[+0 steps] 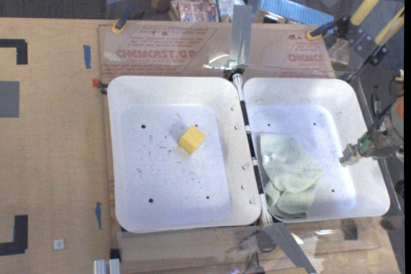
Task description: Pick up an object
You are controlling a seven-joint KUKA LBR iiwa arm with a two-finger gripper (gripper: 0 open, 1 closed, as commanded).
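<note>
The table [51, 138] carries two shallow white bins side by side. The left bin [128, 106] holds a small yellow block [192, 139], lying a little right of the bin's middle, well apart from every wall. Dark specks and scuffs mark the floor around it, but nothing touches or covers it, so it is open from above and on all sides. The block looks roughly cube-shaped and sits turned on the bin floor, its corners pointing toward the near and far walls instead of its faces lying square to them; it has no clear long axis.

The right bin [308, 106] holds a pale green cloth [290, 176], crumpled in the near left part, its folds lying against the wall it shares with the left bin and reaching toward the near edge. Its long axis runs roughly from the far side to the near side of the bin.

The gripper [350, 154] shows at the right side of the right bin, low over the floor near the right wall, just beside the cloth's right edge but apart from it. It is small and blurred here, so how far its fingers stand apart cannot be told, and nothing is seen held in it.

Beyond the bins lies a brown cardboard sheet [167, 51] with red lettering, and boxes and clutter sit on the floor farther back
</note>
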